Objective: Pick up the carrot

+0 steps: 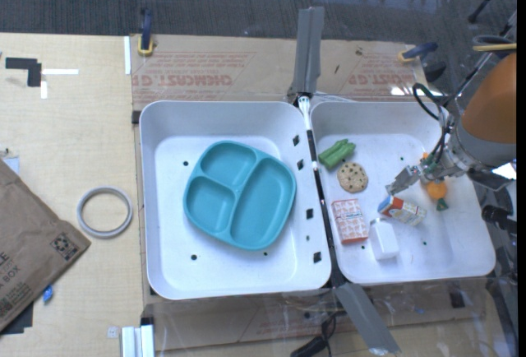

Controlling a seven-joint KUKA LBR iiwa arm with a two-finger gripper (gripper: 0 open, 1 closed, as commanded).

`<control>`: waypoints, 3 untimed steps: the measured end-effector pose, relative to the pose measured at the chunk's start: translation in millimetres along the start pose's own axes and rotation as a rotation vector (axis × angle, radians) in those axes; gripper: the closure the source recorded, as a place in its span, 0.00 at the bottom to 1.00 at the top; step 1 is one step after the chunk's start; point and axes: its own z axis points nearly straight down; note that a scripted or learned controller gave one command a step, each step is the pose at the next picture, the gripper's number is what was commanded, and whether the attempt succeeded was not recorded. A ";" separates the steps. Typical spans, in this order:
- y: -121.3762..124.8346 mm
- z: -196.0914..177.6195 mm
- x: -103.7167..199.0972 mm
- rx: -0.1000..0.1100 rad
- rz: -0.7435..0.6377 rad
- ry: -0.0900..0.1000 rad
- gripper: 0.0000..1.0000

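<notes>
Carrot (pixel 436 187) is in the right bin (pixel 460 265), right of centre in the frame, close to the bin's right wall: an orange piece with a green bit at its lower end. Hand (pixel 408 177) hangs over the same bin just left of the carrot, metal fingers pointing left and down toward a small bottle (pixel 403 210) lying below it. Can't tell whether the hand is open or closed, or whether anything is between the fingers: the wrist and cabling crowd that patch and the orange there might be partly carrot, partly arm hardware. Judging from that, the step is still the approach or the close on the carrot, not a lift. To do it well: centre the fingers across the carrot's short axis, not its length, come straight down so the tips straddle it, and keep off the bin wall on the right. The carrot is small and likely rolls, so close slowly and check it's seated before raising. Clutter is near: the bottle just below-left, a white block (pixel 384 240) and a red-and-white carton (pixel 350 221) further lower left, a cookie (pixel 352 176) and a green vegetable (pixel 336 153) up left. Keep the descent narrow so the fingers don't nudge the bottle into the carrot. The left bin (pixel 164 183) holds a teal divided plate (pixel 240 194), irrelevant here.
</notes>
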 end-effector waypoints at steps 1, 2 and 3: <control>-4.0 1.6 -2.1 0.009 -0.162 -0.002 0.00; 3.0 3.0 -2.3 0.012 -0.036 0.006 0.00; -23.2 0.4 1.7 0.004 -0.197 -0.006 0.00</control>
